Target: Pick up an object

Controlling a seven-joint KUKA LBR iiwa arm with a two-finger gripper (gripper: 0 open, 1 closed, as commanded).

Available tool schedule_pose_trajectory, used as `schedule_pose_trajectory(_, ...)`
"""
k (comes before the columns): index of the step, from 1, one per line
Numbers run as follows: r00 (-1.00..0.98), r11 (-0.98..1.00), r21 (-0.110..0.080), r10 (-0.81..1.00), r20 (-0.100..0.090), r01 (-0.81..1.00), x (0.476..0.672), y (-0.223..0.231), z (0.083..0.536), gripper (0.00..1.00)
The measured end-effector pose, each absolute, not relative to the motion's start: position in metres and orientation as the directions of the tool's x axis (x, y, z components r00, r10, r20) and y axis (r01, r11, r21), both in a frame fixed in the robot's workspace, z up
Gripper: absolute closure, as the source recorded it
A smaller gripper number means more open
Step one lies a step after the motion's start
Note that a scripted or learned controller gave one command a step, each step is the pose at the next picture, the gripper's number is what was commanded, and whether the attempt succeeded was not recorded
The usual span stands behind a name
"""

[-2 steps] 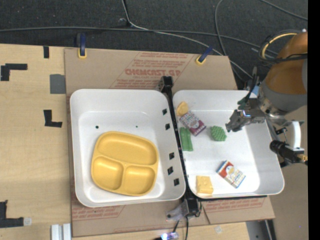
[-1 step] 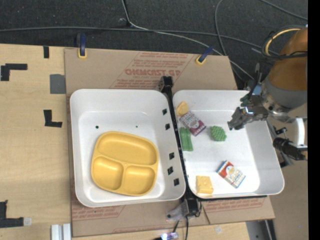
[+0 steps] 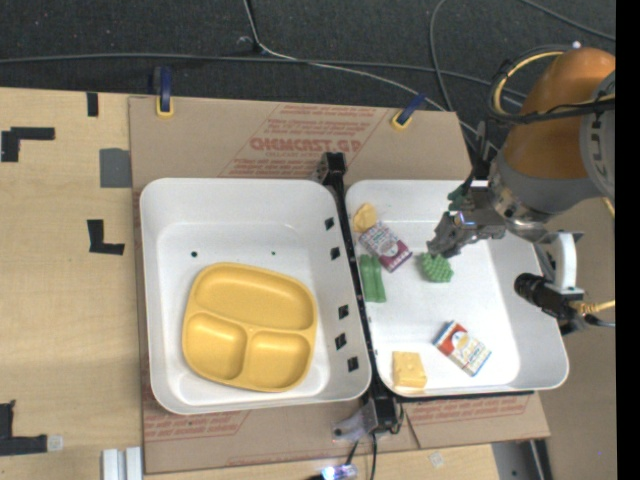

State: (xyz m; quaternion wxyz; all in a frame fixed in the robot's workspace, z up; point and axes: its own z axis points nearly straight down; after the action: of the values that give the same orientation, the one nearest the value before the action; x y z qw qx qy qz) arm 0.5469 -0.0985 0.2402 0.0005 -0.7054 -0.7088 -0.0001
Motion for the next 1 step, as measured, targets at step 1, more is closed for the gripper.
schedule_pose_trajectory(1, -0.006, 0.006, -0.001, 1.000, 0.001, 1.000, 0.5457, -0.0391, 0.2303, 1.00)
